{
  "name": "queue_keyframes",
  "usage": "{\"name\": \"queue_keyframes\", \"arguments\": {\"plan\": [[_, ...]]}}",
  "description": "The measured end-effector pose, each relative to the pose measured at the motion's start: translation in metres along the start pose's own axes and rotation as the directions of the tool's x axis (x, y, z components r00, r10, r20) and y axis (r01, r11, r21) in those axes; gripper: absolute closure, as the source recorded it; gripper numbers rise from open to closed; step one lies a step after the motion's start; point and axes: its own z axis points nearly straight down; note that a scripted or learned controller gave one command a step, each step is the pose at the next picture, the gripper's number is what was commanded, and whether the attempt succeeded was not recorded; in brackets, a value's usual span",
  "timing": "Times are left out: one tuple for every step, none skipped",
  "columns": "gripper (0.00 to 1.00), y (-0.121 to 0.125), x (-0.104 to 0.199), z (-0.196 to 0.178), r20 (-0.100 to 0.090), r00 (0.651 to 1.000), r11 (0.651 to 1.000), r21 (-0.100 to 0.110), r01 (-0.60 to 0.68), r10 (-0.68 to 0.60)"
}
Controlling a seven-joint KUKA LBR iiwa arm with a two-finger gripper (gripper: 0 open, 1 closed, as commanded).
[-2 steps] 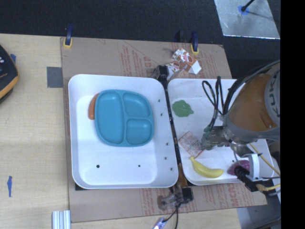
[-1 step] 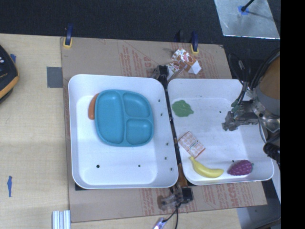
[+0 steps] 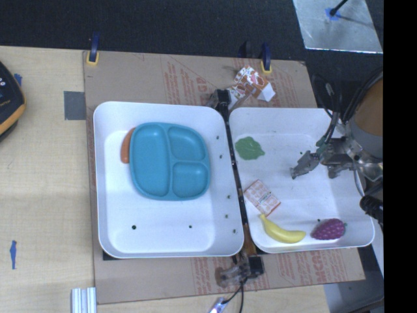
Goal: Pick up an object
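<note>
The tool (image 3: 311,166) sits over the right bin (image 3: 287,126), near that bin's right side, at the end of the arm (image 3: 365,119) that enters from the view's right. Its two dark fingers (image 3: 301,169) appear spread a little apart with nothing between them, so it holds no object; how wide the opening is cannot be read exactly at this size. The right bin holds four candidate objects. A green leaf-shaped piece (image 3: 249,148) lies to the tool's left in the view, toward the divider between the bins. A small clear packet with red print (image 3: 261,197) lies lower left of the tool, its long axis running diagonally. A banana (image 3: 282,231) lies near the bin's front edge, its long axis roughly along that edge with a slight curve. A purple grape bunch (image 3: 328,229) lies just right of the banana and almost directly below the tool in the view; it is judged the nearest target. The left bin (image 3: 163,237) holds a blue divided plate (image 3: 171,160) with an orange item (image 3: 125,146) partly under its left rim. Red lettering is printed on the cardboard sheet (image 3: 163,83) beneath the bins on the worktop (image 3: 39,194), but it is too small to read; the packet's print is likewise illegible.
</note>
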Motion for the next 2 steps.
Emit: {"name": "queue_keyframes", "arguments": {"plan": [[0.00,0.038,-0.073,0.031,0.000,1.000,1.000,-0.001,-0.002,0.002],[0.00,0.115,-0.032,0.056,-0.001,1.000,1.000,0.000,0.001,-0.001]]}}
